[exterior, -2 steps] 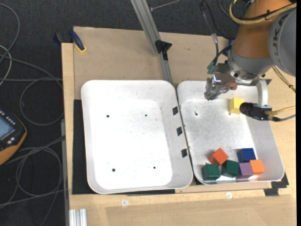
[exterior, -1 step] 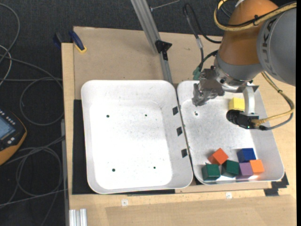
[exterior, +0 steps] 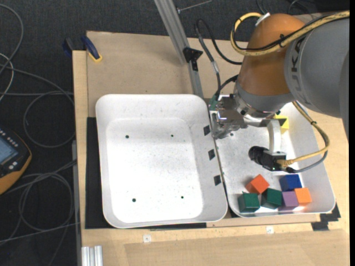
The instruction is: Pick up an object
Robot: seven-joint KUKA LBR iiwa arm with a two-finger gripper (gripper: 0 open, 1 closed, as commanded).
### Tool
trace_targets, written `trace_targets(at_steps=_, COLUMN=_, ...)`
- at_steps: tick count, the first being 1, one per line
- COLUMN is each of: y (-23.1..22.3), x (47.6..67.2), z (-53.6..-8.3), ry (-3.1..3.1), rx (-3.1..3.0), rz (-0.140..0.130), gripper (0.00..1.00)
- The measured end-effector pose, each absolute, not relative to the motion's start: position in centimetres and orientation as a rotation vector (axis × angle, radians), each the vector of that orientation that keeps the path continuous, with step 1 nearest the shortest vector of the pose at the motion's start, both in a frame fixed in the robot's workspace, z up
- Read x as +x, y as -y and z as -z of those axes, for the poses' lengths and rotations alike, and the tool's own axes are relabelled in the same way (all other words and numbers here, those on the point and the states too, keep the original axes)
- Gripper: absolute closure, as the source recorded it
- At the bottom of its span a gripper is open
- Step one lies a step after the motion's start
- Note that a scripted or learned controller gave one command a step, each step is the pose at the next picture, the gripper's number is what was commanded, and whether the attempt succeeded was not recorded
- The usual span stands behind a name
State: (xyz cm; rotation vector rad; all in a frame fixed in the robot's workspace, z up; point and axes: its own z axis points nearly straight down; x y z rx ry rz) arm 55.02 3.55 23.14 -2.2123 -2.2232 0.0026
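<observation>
Several small blocks lie clustered at the near end of the right bin (exterior: 319,176): an orange block (exterior: 258,183), a green block (exterior: 272,196), a darker green block (exterior: 249,202), a blue block (exterior: 290,181), a purple block (exterior: 289,199) and a second orange block (exterior: 303,195). A yellow block (exterior: 282,123) peeks out from under the arm at the bin's far side. My gripper (exterior: 224,125) hangs low over the right bin's left edge, close to the divider and well away from the block cluster. The wrist hides most of it.
The left bin (exterior: 111,110) sits beside the right one, sharing a wall with black clips (exterior: 211,154). A slanted metal post (exterior: 176,26) rises behind the bins. A yellow cable (exterior: 310,151) loops from the wrist over the right bin. Cables lie on the floor at left.
</observation>
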Motion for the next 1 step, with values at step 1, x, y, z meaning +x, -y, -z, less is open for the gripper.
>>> trace_targets(at_steps=1, y=-7.38, x=51.62, z=-24.37, ry=2.224, rx=-2.212, rz=-0.001, gripper=1.0)
